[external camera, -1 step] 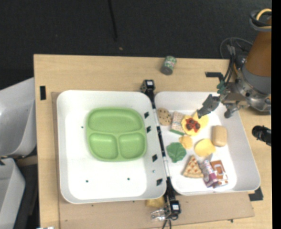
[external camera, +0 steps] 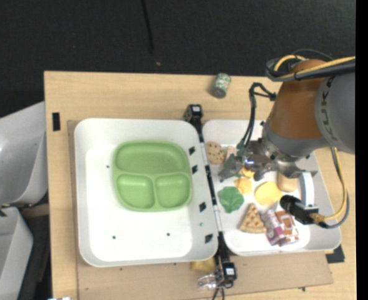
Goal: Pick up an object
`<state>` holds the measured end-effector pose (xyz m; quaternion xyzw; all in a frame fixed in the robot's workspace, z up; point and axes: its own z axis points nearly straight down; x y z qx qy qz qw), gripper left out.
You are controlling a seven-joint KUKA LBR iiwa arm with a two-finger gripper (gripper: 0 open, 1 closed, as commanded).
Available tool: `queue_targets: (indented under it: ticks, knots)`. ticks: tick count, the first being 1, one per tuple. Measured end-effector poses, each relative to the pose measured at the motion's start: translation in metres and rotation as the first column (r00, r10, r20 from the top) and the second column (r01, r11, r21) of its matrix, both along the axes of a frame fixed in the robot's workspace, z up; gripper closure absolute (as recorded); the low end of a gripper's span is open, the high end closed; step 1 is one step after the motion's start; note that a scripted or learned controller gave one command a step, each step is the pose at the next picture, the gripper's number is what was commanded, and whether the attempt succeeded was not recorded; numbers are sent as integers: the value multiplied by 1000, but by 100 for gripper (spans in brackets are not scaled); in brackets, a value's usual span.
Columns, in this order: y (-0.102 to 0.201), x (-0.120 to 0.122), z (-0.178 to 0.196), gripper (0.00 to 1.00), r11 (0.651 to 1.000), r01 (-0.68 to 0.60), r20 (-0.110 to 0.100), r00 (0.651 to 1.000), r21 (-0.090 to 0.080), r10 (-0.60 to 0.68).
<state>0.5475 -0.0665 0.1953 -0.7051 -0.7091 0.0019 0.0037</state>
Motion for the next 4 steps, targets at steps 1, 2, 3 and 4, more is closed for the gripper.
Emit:
queue_targets:
  ticks: [1, 2, 3, 4]
  knots:
    - [29, -55, 5, 0, 1000, 3, 5, 1000, -1, -3]
    - [28, -53, 5, 0, 1000, 10, 9, 1000, -3, -10]
    - [27, -53, 5, 0, 1000, 10, 9, 1000, -3, -10]
    - [26, -52, 16, 100, 1000, 12, 12, 1000, -4, -12]
